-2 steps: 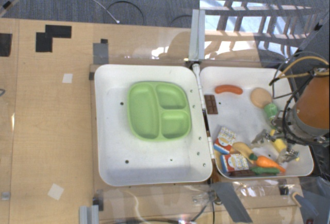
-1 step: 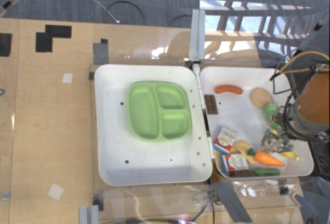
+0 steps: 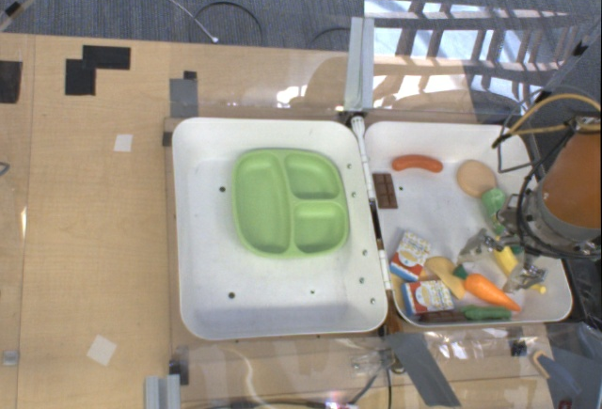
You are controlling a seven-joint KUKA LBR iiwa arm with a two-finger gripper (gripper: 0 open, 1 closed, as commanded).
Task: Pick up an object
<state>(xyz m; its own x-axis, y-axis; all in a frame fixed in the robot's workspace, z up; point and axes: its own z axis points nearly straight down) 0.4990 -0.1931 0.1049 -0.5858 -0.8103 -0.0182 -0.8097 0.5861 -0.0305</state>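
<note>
Objects for picking lie in the right-hand bin [image 3: 564,304], at the right of the frame. A red sausage [image 3: 417,164] sits near its upper left, with a tan egg-shaped piece [image 3: 477,177] to its right and a green piece [image 3: 494,201] just below that. Along the bin's left wall is a small brown block [image 3: 383,190]. Toward the lower part of the bin things crowd together: a small printed packet [image 3: 412,251], a pale yellow piece [image 3: 444,271] just beside it, another printed packet [image 3: 433,294] below, an orange carrot [image 3: 491,290] pointing toward the lower right, a green pod [image 3: 487,313] under the carrot, and a dark bar [image 3: 437,315] at the bottom edge. The arm [image 3: 572,186] comes in from the right edge, its orange band over the bin's right side, and the gripper [image 3: 503,247] hangs low over the cluster, just above the carrot, with a yellow piece [image 3: 506,259] right by its metal parts. Whether the gripper is spread or closed, or has anything between its tips, cannot be made out at this size. The left-hand bin [image 3: 202,228], in the middle of the frame, carries a light green divided plate [image 3: 287,200] with three compartments. Both bins rest on a wooden bench [image 3: 85,238].
</note>
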